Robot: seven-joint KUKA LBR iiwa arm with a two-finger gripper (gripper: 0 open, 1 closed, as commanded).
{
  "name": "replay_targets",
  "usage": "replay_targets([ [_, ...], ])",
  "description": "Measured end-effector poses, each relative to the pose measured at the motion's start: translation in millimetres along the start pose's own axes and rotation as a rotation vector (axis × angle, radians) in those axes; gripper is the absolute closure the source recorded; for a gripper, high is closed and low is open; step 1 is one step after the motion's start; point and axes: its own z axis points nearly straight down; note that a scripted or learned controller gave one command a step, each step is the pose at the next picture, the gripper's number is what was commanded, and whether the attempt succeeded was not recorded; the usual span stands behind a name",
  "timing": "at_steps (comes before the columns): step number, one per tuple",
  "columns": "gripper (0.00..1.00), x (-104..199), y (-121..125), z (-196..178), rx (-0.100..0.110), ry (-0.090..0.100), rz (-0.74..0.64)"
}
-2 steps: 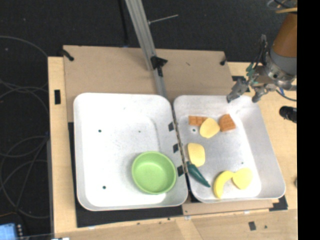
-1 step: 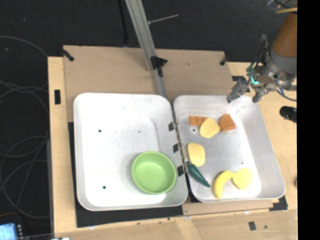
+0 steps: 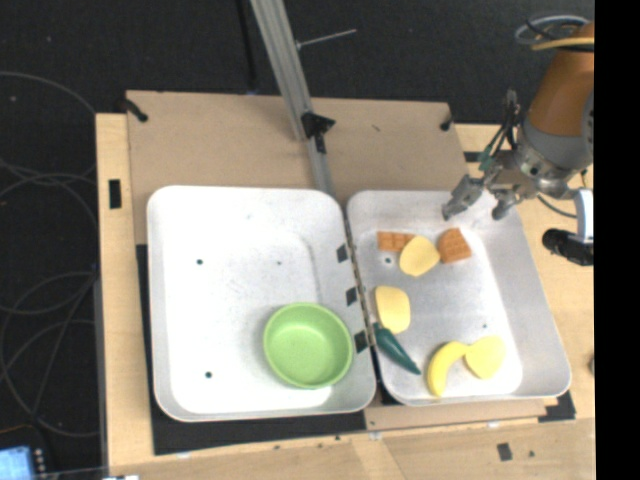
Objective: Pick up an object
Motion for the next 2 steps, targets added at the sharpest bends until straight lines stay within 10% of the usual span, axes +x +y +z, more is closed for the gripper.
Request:
replay_targets([
  [2, 0.0, 0.8, -2.7, 94.9, 0.001, 0.0, 0.002],
])
